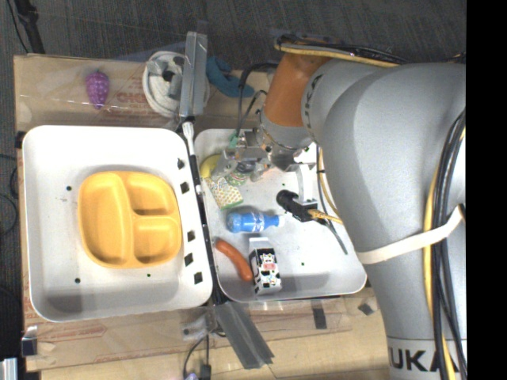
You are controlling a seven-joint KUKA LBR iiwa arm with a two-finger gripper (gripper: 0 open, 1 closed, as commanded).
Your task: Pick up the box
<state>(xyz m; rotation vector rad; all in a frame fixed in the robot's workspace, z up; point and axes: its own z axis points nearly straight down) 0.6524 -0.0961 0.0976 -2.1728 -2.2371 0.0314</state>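
Hanging over the top left of the right bin [337,279], gripper [242,163], whether parted or closed I cannot tell, yellow fruit [209,165] and blue bottle [252,222] near it, box [266,270] with cow print well below, beside an orange sausage [235,258], yellow tray [131,217] in left bin [47,149].

arm [396,172] hiding right bin's [333,279] far edge, fingers' spread unclear against clutter
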